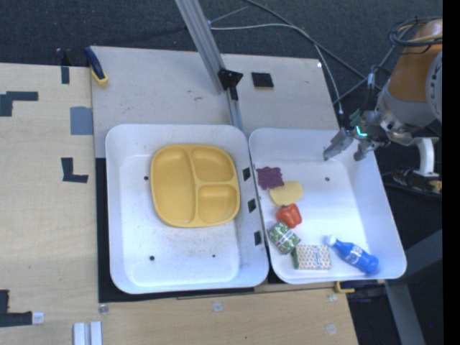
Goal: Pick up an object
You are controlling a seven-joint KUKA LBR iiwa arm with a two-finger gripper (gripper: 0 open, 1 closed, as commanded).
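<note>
The right bin (359, 192) holds a purple piece (269, 177), a yellow piece (286, 192), a red pepper-like toy (289, 215), a green packet (282, 238), a small patterned carton (313, 257) and a blue bottle (354, 255), all along its left and front part. My gripper (348, 147) hovers over the bin's back right corner, well away from those objects. Its two fingers are spread apart with nothing between them.
The left bin (129, 214) carries a yellow divided plate (195, 185). A slanted metal pole (205, 31) rises behind the bins, with cables trailing across the dark floor at the back. A blue and yellow clamp (95, 65) sits at the bench's back left corner.
</note>
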